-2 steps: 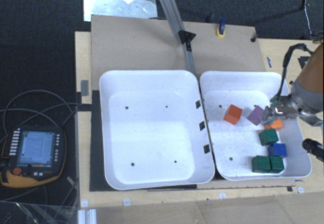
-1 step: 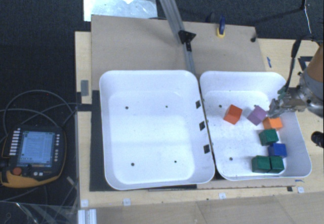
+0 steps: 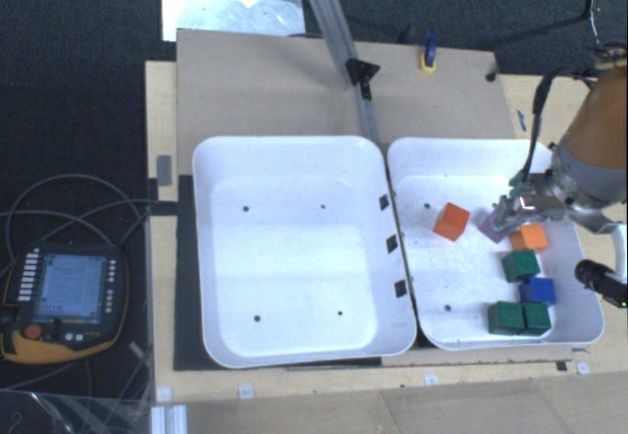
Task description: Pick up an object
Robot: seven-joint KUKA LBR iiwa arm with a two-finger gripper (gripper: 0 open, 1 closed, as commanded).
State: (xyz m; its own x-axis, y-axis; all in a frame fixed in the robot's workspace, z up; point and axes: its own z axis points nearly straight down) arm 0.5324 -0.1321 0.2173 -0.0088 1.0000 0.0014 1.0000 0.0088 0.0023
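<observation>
My gripper (image 3: 511,214) hangs low in the right bin (image 3: 432,152), at its right side, directly over a purple block (image 3: 488,225) whose left part pokes out from under it. An orange cube (image 3: 451,222) lies just left of that block, apart from it. A smaller orange block (image 3: 534,237) sits right below the gripper. Further toward the front lie a green block (image 3: 520,265), a blue block (image 3: 538,291) and a pair of green blocks (image 3: 518,317) in the front right corner.
The left bin (image 3: 294,145) adjoins the right one along a shared middle wall. A slanted metal pole (image 3: 334,15) crosses the board behind the bins. A teach pendant (image 3: 64,302) with cables lies on the floor at the left.
</observation>
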